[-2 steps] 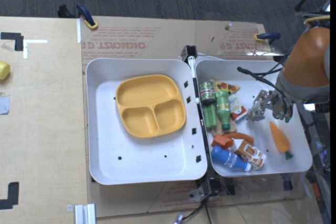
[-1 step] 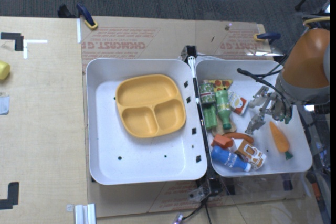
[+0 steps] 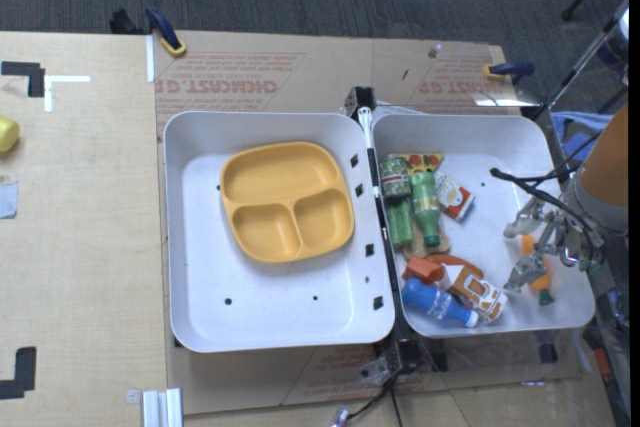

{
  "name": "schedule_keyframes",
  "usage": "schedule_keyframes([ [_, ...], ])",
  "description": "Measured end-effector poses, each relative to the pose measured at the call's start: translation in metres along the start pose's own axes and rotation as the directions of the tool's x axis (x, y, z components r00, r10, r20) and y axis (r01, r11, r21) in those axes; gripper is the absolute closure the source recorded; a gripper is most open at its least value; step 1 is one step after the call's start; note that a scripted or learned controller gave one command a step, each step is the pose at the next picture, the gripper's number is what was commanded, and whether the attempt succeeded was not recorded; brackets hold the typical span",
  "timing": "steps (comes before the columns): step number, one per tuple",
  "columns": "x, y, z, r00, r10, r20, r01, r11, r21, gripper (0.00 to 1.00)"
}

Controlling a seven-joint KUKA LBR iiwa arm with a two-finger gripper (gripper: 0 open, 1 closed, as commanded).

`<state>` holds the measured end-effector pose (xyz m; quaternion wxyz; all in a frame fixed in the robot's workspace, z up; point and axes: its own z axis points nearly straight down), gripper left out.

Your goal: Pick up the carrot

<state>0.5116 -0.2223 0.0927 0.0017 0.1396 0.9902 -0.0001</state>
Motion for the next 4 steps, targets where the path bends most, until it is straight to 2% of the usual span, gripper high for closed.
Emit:
schedule_keyframes([
  [1, -0.003, 0.001, -0.01, 1.0, -0.004, 0.006, 0.004, 1.0, 0.001, 1.0],
  [2, 0.035, 0.074, -0.044, 0.999, 0.05, -0.001, -0.05, 0.999, -0.001, 1.0],
  [3, 0.016, 0.0, 0.0, 0.998, -0.062, 0.0, 0.062, 0.998, 0.0, 1.0],
  [4, 0.004, -0.001, -0.043, 0.939, 0.343, 0.003, -0.343, 0.939, 0.0, 1.0],
])
